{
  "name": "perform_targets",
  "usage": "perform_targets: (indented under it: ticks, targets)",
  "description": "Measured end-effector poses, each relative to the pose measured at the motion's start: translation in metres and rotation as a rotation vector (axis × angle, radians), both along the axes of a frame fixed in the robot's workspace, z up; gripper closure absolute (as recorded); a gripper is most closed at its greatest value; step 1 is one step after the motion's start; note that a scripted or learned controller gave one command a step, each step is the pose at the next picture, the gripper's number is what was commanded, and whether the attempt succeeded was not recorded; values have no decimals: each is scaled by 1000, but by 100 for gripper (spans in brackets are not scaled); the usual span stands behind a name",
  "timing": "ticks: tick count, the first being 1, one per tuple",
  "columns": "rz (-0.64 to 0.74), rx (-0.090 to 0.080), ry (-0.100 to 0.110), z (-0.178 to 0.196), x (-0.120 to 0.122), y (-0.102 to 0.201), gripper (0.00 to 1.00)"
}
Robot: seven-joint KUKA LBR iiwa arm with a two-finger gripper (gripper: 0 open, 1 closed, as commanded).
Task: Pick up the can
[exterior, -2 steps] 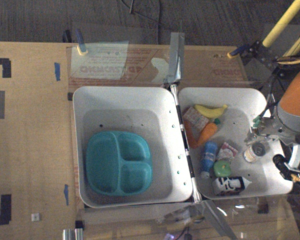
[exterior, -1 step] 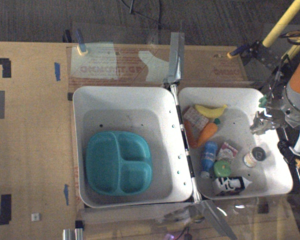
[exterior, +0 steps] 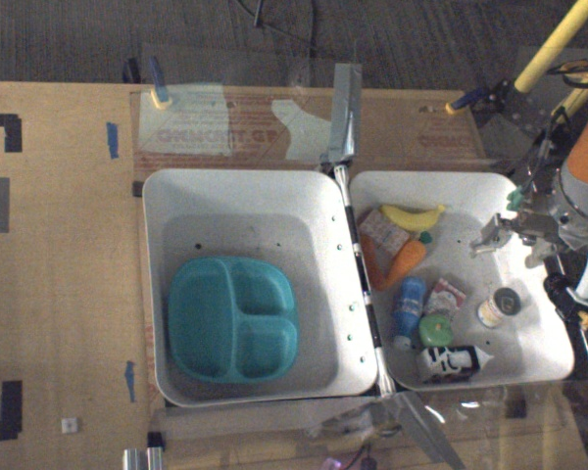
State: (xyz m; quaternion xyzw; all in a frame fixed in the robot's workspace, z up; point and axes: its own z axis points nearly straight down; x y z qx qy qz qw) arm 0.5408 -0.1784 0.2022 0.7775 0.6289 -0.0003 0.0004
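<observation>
Reaching in from 3 o'clock, the grey arm with its orange band holds the gripper (exterior: 492,235) over the upper right part of the right bin (exterior: 549,360). Its metal fingers point toward 9 o'clock, and nothing lies between them; how wide the jaws stand I cannot tell from this slanted view. The can (exterior: 499,307) lies on the bin floor at about 6 o'clock from the gripper, near it but apart, with its dark round end turned up toward the camera and its pale body below. At 9 o'clock from the can there is a small red and white packet (exterior: 445,295), and just under it a green round object (exterior: 435,332). A blue bottle (exterior: 408,308) lies beside them, closer to the wall between the bins. At 12 o'clock from the bottle lies a toy carrot (exterior: 405,260), and above it a toy banana (exterior: 413,216) and a reddish packet (exterior: 382,231). A black and white object (exterior: 449,362) rests at the lower edge of this bin, at about 7 o'clock from the can. In the left bin (exterior: 167,204) lies a teal divided plate (exterior: 232,318), toward the lower left corner, flat on the floor.
</observation>
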Motion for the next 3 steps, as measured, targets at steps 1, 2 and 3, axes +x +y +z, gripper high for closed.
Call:
perform_targets:
  ticks: [1, 2, 3]
  targets:
    - [119, 2, 1, -97, -33, -31, 0]
    - [113, -2, -4, -86, -32, -35, 100]
    - [-6, 0, 0, 7, -18, 8, 100]
